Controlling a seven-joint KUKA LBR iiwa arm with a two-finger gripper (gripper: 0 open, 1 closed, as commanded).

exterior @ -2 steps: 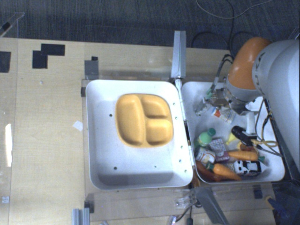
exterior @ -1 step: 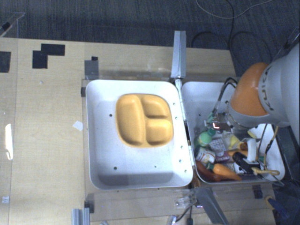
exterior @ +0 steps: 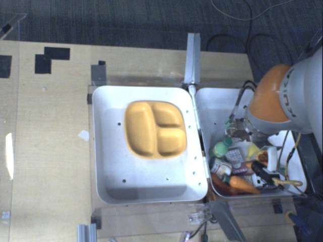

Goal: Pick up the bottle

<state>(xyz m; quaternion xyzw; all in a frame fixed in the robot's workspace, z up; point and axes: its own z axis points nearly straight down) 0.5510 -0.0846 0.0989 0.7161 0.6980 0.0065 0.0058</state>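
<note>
Bottle: hard to single out in the clutter piled at the lower right of the right bin (exterior: 212,102), near the carrot (exterior: 241,184). Gripper (exterior: 238,133) hangs over that heap; its fingers' state I cannot tell. Risk: snagging a neighbour instead. Yellow tray (exterior: 154,128) sits centre-left, wooden bench (exterior: 45,150) around, dark carpet above.

Arm (exterior: 298,95) reaches into cluttered right bin (exterior: 212,105)
A yellow divided tray (exterior: 154,128) lies in the left bin (exterior: 108,150).
</note>
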